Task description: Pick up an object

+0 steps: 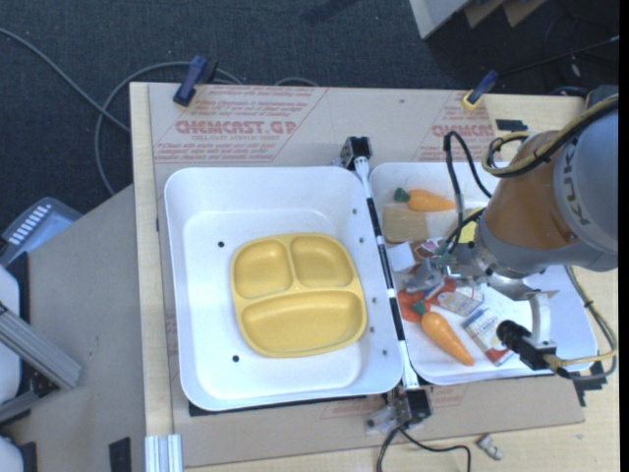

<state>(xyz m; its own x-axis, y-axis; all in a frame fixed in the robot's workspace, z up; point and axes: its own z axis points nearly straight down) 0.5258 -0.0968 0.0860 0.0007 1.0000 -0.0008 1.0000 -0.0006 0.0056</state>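
Overhead, I saw the bench (246,126) carrying two shallow white bins side by side. The left bin (197,214) held a yellow divided plate (297,293) lying flat near its middle, with two small compartments toward 12 o'clock and one long compartment toward 6 o'clock. The right bin (580,337) held a clutter of small things. A toy carrot (429,201) lay at its 12 o'clock end, with its green top pointing toward 9 o'clock. Just below it sat a tan block (404,224) against the bin's 9 o'clock wall. A second, larger carrot (447,335) lay toward 6 o'clock, tilted with its tip pointing to about 4 o'clock. Beside it at 3 o'clock were some small printed packets (474,321), red and white, too jumbled for me to sort out.

The grey arm (580,205) with its orange band reached in from 3 o'clock, and the end effector (432,275) was down among the clutter near the middle of the right bin, at about 12 o'clock from the larger carrot. From my screen I could not tell whether it was open or closed, nor whether it had anything in it.
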